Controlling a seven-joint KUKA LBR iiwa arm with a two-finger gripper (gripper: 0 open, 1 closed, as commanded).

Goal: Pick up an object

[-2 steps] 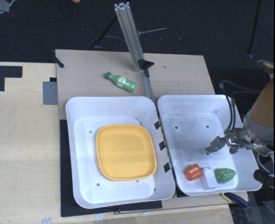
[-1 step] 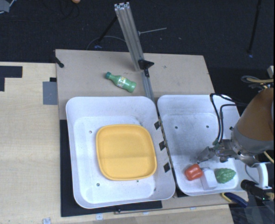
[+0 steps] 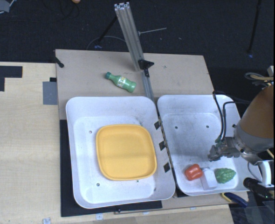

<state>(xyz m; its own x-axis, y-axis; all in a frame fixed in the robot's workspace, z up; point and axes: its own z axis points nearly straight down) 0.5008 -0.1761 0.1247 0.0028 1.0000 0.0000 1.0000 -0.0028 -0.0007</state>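
In the right bin [image 3: 189,120], near its front edge, lie a red pepper-like object [image 3: 193,172], a small white piece [image 3: 208,178] and a green leafy object [image 3: 225,175]. My gripper [image 3: 220,153] hangs low over the right bin's right side, just above and behind the green object and a little right of the red one. Nothing shows between its fingers. A yellow square plate [image 3: 126,151] lies in the left bin [image 3: 81,120].
A green bottle [image 3: 121,81] lies on the board behind the left bin. A slanted aluminium rail [image 3: 134,36] rises behind the bins. Black clips [image 3: 161,145] sit along the divide between the bins. The arm's body covers the right bin's right rim.
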